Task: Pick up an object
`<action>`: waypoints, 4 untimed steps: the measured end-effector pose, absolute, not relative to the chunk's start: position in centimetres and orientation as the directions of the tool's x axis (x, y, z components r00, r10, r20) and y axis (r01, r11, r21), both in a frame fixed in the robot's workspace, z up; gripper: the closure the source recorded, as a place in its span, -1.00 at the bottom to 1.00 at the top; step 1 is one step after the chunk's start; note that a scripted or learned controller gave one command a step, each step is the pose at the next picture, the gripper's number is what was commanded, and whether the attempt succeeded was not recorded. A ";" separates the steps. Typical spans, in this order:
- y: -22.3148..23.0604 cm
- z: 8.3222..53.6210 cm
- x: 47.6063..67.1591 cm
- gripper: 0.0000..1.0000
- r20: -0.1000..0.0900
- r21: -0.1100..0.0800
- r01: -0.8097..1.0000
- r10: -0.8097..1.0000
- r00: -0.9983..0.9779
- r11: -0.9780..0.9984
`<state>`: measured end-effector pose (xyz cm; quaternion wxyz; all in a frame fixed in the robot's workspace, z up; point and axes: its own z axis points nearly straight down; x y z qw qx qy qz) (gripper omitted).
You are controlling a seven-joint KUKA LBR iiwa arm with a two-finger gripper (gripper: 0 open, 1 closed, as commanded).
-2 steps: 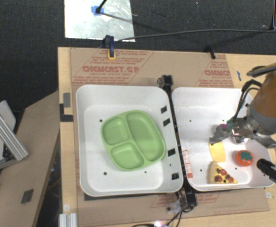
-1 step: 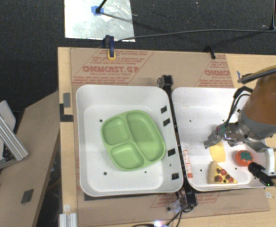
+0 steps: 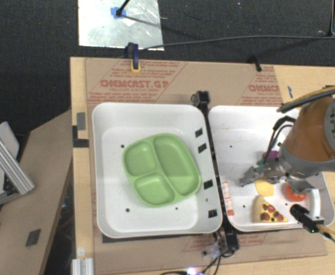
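Gripper (image 3: 258,175) hangs low in the right bin (image 3: 236,125) beside a yellow block (image 3: 264,188) and pizza slice toy (image 3: 267,211); its state is unclear. Green divided plate (image 3: 162,169) lies in the left bin (image 3: 113,125)

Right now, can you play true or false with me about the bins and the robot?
1. The green plate sits in the left bin. True.
2. The green plate has three sections. True.
3. The pizza slice lies in the left bin. False: it lies in the right bin, near its front edge.
4. The arm hangs over the left bin. False: it is over the right bin.
5. A yellow block lies just behind the pizza slice. True.
6. The green plate is holding toy food. False: its sections are bare.
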<state>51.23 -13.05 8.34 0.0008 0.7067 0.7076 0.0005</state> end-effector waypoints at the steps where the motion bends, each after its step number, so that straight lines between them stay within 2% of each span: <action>1: -13.2 9.7 51.4 1.00 -0.003 0.007 1.000 1.000 0.000 0.000; 3: -13.2 22.6 51.9 1.00 -0.002 0.009 1.000 1.000 -0.005 0.005; 4: -13.3 26.5 52.1 1.00 -0.002 0.007 1.000 1.000 -0.005 0.005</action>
